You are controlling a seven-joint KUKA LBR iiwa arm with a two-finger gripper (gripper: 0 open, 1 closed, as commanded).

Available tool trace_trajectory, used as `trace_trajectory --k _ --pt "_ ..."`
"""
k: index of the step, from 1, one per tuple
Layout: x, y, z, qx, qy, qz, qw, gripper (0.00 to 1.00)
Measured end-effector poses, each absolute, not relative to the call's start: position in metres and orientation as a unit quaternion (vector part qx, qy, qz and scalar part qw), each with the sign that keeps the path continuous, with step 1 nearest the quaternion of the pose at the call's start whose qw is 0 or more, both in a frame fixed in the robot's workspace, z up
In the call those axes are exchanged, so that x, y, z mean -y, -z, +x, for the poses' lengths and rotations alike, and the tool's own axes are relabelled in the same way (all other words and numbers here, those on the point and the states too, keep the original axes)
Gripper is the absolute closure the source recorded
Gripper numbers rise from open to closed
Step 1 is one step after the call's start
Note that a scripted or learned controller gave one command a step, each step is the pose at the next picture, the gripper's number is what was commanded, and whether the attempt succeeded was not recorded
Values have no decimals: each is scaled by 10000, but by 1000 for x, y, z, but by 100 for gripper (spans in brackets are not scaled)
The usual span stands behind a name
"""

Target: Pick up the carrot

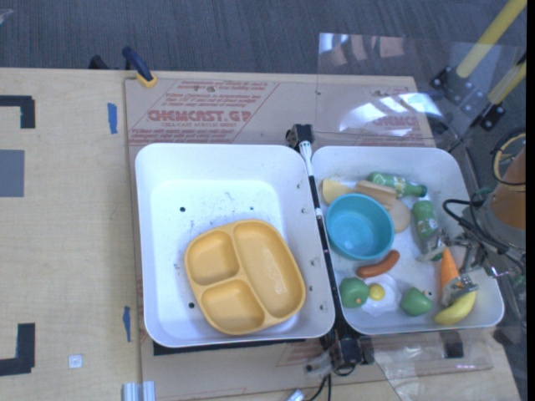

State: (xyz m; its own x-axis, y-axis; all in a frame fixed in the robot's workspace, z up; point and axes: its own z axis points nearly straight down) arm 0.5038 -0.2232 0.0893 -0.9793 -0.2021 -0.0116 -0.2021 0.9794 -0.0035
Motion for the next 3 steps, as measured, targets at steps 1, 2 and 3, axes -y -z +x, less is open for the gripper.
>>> trace_trajectory --k 1,2,3 --pt "222 -102 509 -9946 31 -1031 133 100" --pt "152 -141 514 -9940 -8 1089 49 100" --pt "153 -152 516 -9940 6 1093 89 100"
